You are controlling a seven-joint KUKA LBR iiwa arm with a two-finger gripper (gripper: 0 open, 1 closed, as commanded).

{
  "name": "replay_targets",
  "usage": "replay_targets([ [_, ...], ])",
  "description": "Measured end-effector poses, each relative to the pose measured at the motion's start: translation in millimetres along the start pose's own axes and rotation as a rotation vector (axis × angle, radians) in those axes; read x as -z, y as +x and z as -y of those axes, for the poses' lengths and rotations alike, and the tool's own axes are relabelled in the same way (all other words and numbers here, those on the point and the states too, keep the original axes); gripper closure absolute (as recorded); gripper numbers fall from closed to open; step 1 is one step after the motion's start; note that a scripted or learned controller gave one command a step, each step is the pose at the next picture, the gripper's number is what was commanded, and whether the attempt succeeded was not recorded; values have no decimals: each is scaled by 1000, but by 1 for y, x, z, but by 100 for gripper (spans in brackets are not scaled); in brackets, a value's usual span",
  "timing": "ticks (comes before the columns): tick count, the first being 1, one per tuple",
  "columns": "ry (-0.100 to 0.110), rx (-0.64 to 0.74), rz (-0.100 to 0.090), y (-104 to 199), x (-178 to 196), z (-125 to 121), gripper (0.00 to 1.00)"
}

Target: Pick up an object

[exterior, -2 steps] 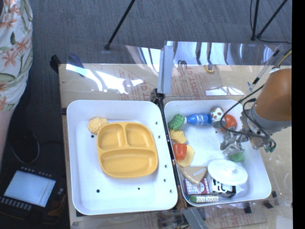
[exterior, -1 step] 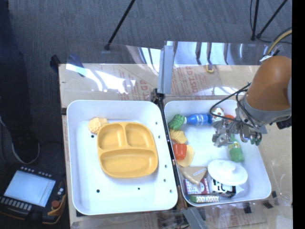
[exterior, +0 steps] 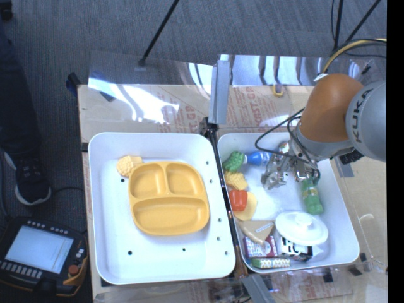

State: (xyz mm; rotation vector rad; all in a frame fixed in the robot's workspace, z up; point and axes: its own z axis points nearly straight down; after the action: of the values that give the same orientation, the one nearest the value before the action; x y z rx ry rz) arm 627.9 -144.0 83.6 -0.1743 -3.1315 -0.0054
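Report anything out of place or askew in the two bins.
A small yellow toy corn lies outside the yellow divided plate in the left bin, touching its rim. The right bin's toys are crowded along its left wall.

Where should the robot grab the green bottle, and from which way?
Probably across the middle of the green bottle, coming straight down. It lies flat in the right bin, pointing up and down the picture, so its narrow sides face left and right. The gripper hangs just to its left.
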Motion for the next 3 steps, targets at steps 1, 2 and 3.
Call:
replay_targets([
  [1, 1, 1, -7, 1, 2, 1, 0],
  [2, -6, -41, 5, 9, 11, 47, 0],
  [3, -4, -38, 12, 7, 23, 47, 100],
])
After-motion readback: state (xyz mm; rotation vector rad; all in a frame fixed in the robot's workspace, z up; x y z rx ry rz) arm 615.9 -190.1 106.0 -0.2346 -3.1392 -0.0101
